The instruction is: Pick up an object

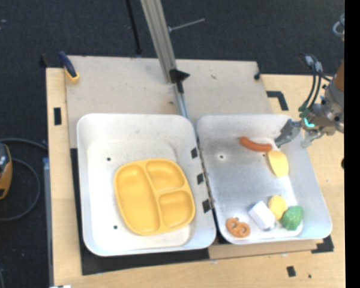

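Observation:
The right bin [228,179] holds several small items: an orange-red sausage [255,143], a pale yellow piece [278,163], a small yellow ball [277,205], a white block [261,215], a green broccoli-like piece [292,218] and an orange pretzel [237,227]. My gripper [300,134] hangs over the bin's upper right edge, just right of the sausage's end and above the pale yellow piece. Its two grey fingers [285,133] stand apart, open, with nothing between them.
The left bin [96,149] holds a yellow divided plate [155,195]. A grey metal post [159,32] rises behind the bins, with a rod running down between them. Cables hang at the arm's wrist on the right.

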Controlling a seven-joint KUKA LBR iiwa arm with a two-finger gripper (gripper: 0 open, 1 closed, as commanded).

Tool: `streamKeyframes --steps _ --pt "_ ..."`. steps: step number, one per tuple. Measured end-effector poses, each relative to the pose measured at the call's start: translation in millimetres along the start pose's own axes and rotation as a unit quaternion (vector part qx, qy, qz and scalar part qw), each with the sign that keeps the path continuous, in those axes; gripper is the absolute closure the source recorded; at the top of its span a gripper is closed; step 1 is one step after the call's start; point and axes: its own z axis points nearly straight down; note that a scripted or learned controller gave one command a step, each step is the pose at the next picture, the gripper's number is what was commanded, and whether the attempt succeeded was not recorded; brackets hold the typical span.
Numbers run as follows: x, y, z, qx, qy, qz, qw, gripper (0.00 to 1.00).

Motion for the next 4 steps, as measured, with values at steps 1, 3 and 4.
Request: streamKeyframes --steps 1,3,4 --pt "0.0 0.6 -1.1 -0.001 0.000 0.000 1.0000 0.00" --pt "-1.3 1.0 104.5 0.001 -0.001 0.000 1.0000 0.00" --pt "1.0 -7.7 151.7 0.001 0.000 0.001 1.0000 0.00"
